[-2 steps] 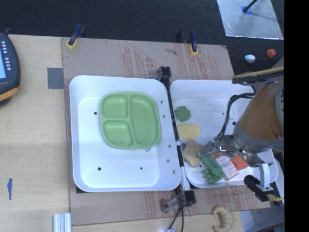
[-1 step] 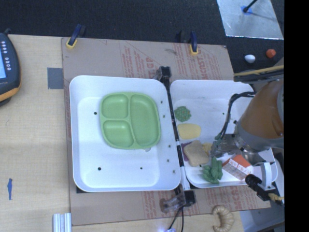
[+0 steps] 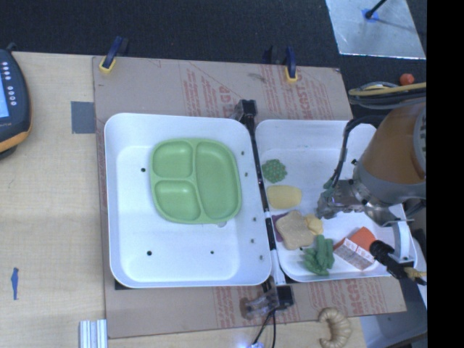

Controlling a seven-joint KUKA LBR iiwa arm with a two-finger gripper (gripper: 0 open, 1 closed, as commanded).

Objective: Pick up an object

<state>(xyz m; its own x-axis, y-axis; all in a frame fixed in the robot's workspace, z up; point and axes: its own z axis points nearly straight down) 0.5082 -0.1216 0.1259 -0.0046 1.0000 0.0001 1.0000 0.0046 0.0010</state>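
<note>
The right bin (image 3: 304, 140) holds several toy foods: a round green piece (image 3: 274, 170), a yellow oval (image 3: 283, 196), a tan slice (image 3: 292, 229), a small yellow piece (image 3: 315, 225), a green leafy item (image 3: 319, 255) and a red and white box (image 3: 356, 247). My gripper (image 3: 330, 206) hangs low over the middle of this bin, just above and to the right of the small yellow piece. Nothing is visibly held in it. The arm's orange band (image 3: 395, 151) covers the bin's right side.
The left bin (image 3: 123, 194) holds a green three-part plate (image 3: 196, 180). A black clip (image 3: 247, 109) sits where the bins meet at the back. A handheld controller (image 3: 11, 96) lies at the far left. A tan curled item (image 3: 335, 326) lies outside the bins at the front.
</note>
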